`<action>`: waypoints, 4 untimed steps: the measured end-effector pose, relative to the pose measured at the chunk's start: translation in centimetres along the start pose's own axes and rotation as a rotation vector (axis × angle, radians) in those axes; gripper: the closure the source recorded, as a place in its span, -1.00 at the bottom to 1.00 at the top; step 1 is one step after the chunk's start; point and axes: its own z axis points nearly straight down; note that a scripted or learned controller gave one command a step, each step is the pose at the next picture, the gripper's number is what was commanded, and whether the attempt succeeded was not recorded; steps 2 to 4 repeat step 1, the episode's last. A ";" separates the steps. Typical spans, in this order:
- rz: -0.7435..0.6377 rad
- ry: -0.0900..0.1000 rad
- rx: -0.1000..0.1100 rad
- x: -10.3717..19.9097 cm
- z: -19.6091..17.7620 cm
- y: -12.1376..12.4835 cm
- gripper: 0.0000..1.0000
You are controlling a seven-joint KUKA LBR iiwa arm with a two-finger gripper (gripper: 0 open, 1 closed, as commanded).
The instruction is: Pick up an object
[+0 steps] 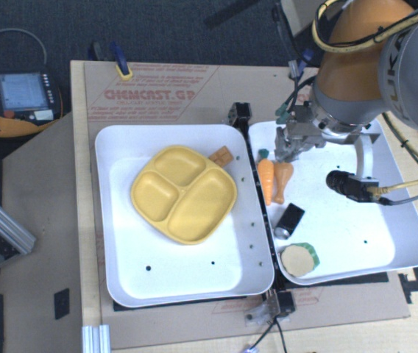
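Observation:
In the right bin (385,226) an orange carrot-shaped toy (268,179) lies against the left wall, with a second paler orange piece (282,179) beside it. A small black block (290,219) sits below them, and a round tan disc with a green edge (298,258) rests at the bin's front left corner. My gripper (291,147) hangs just above the carrots' upper ends, pointing down into the bin. Nothing shows between its fingers.
The left bin (121,256) holds a yellow divided plate (184,193) and a small brown block (221,157) at the plate's upper right. A black cable part (352,184) of the arm hangs over the right bin's middle. Cardboard lies under both bins.

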 end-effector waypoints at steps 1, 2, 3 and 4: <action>0.000 0.000 0.003 5.6 1.6 -0.7 1.00; 0.000 0.000 0.003 5.6 1.6 -0.7 1.00; 0.000 0.000 0.003 5.6 1.6 -0.7 1.00; 0.000 0.000 0.003 5.6 1.6 -0.7 1.00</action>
